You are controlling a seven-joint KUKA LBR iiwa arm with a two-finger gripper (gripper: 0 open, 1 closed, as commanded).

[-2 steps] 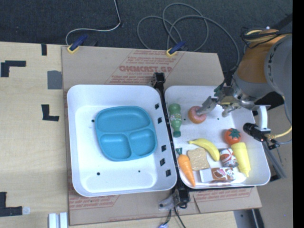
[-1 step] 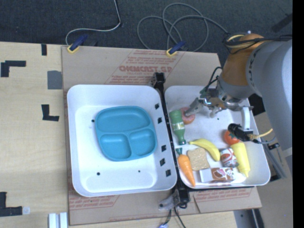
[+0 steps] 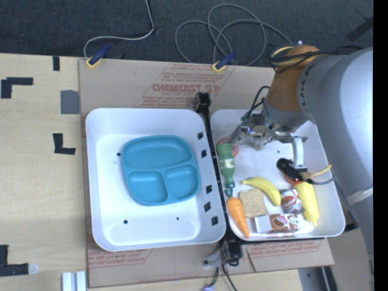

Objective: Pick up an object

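Hovering over the upper half of the right bin (image 3: 330,223), the gripper (image 3: 259,133) hangs near the bin's far wall; whether it stands open or closed cannot be told, as the wrist hides it. Contents, right bin: green bottle (image 3: 226,165) along the left wall, just below and left of the gripper; carrot (image 3: 237,216) at the near-left corner; banana (image 3: 264,188) mid-bin, touching a slice of bread (image 3: 253,202); second yellow piece (image 3: 307,200) by the right wall; small printed packets (image 3: 285,214) along the near wall. Left bin (image 3: 97,162): blue divided plate (image 3: 160,168). Nothing is visibly held. Risks, judged: items crowd the near half, so a descent there may catch two together or nudge neighbours; the bottle, lying against the wall, may roll or leave no room on the wall side; the loose cable (image 3: 251,111) at the wrist may snag.
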